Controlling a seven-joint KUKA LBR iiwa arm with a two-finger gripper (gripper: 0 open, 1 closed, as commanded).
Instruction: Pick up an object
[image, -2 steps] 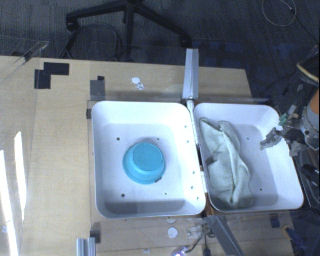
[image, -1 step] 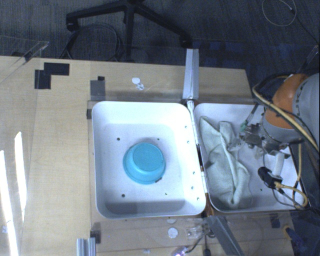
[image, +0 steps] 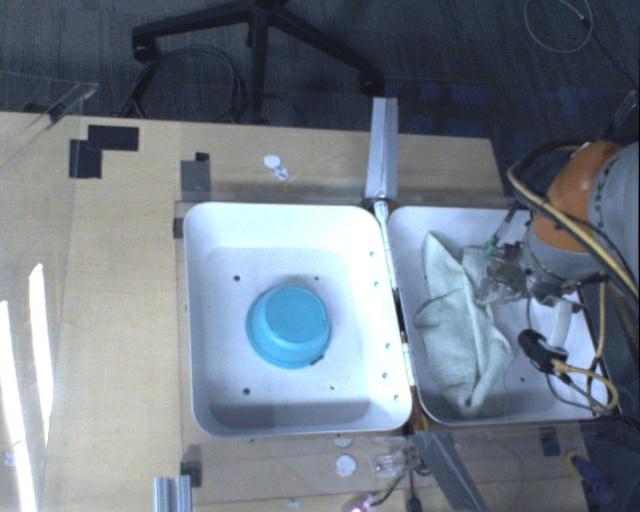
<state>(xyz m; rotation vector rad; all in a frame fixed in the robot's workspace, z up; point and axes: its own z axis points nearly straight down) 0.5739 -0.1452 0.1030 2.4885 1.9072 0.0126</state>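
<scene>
White plastic makes up both shallow bins on the pale wooden bench (image: 120, 300), set side by side with a metal strip (image: 382, 140) running up from the seam between them. From the overhead camera, the left bin (image: 215, 400) holds a light blue bowl (image: 289, 326), sitting mouth-down near the middle of the floor, well apart from every wall.

Over in the right bin (image: 560, 400) lies a crumpled white cloth (image: 455, 330), bunched along that bin's left half and stretching from near the far wall down toward the near one. The grey arm with its orange band (image: 580, 185) leans in from the right, its wrist low over the bin, and the gripper (image: 492, 272) sits at the cloth's upper right edge, seemingly touching the fabric there. Whether the fingers are apart or together I cannot tell; the metal parts blur into the folds at this slant, so I would not say the cloth is held.

Yellow and black cables (image: 560, 365) loop down beside the arm over the right side of that bin. Beyond the bench, the black legs of a stand (image: 262, 35) spread across the dark floor.
</scene>
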